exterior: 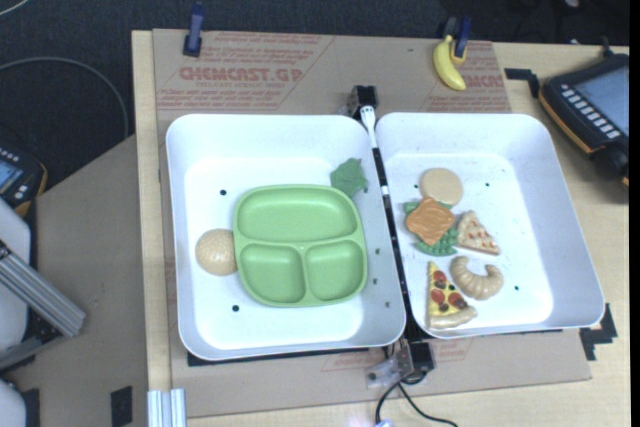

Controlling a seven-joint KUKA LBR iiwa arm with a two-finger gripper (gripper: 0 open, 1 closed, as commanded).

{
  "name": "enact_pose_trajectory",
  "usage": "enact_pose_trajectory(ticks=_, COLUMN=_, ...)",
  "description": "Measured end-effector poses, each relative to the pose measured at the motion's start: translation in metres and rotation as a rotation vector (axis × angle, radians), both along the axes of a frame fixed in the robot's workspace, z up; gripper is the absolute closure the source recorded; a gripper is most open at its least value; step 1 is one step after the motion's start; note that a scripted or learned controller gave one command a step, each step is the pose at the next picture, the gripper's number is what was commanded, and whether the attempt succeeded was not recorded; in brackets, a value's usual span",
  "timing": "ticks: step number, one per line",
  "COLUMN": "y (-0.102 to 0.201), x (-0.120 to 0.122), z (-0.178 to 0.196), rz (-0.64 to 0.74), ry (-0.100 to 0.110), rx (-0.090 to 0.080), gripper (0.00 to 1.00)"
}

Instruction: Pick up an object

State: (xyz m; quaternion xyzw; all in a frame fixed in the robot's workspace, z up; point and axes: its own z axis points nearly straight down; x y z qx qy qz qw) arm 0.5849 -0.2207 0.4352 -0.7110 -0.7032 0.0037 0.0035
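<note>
The right bin (540,165) holds several toy foods: a round tan cookie (440,185), an orange sandwich on green lettuce (432,221), a pizza slice (477,235), a tan croissant (477,278) and a second pizza slice (447,298). The left bin (200,155) holds a green three-compartment plate (299,244), a beige bun (215,252) against the plate's left side and a small green leafy piece (349,177) at its upper right.
A toy banana (449,65) lies on the cardboard behind the right bin, next to a blue clamp (461,33). Another blue clamp (193,30) sits at the back left. A black and orange device (595,105) rests at the right edge.
</note>
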Motion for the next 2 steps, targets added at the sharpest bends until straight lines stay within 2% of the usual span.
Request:
enact_pose_trajectory(ticks=1, y=0.031, x=0.033, z=-0.229, rz=0.013, ry=0.003, rx=0.005, gripper=1.0)
enact_pose_trajectory(ticks=2, y=0.043, x=-0.096, z=-0.133, rz=0.006, ry=-0.011, rx=0.001, gripper=1.0)
